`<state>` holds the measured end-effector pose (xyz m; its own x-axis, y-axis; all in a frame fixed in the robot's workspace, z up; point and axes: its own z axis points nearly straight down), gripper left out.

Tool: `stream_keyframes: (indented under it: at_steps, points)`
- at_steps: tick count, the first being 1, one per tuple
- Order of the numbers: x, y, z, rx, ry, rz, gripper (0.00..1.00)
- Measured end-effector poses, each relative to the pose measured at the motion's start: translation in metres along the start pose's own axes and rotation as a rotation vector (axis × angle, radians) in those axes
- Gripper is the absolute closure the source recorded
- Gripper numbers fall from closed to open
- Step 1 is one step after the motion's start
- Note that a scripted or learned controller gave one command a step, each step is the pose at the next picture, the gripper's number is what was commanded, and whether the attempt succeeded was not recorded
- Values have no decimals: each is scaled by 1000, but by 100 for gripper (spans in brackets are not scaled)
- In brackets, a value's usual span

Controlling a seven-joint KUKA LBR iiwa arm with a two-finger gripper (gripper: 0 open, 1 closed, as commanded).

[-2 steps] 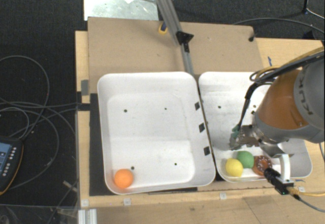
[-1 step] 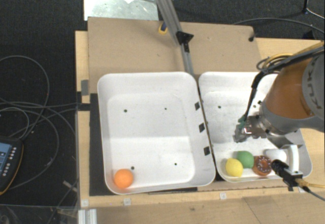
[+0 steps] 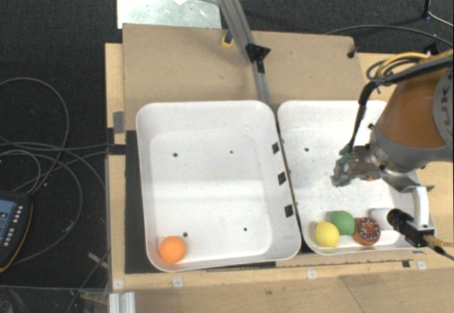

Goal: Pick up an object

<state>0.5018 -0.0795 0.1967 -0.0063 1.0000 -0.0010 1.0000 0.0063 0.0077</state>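
An orange ball lies in the near left corner of the left bin. In the right bin, along the near wall, sit a yellow ball, a green ball and a brown round piece with pale speckles, close together. My gripper hangs over the right bin's middle, a little beyond and above the green ball, with nothing visibly between its fingers. The arm's orange band and grey wrist cover the bin's right side.
A grey camera pole slants down from the top to the gap between the bins. Black clips mark the shared wall. Cables lie on the dark floor at the left, and a black fitting sits at the right bin's near right corner.
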Motion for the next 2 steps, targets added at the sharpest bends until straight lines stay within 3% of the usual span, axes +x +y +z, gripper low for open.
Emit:
stream_keyframes:
  at_steps: [1, 2]
  points:
    - [-3, 6, -63, -2, -1, 0, 100]
    - [61, 10, -61, 5, 3, -5, 100]
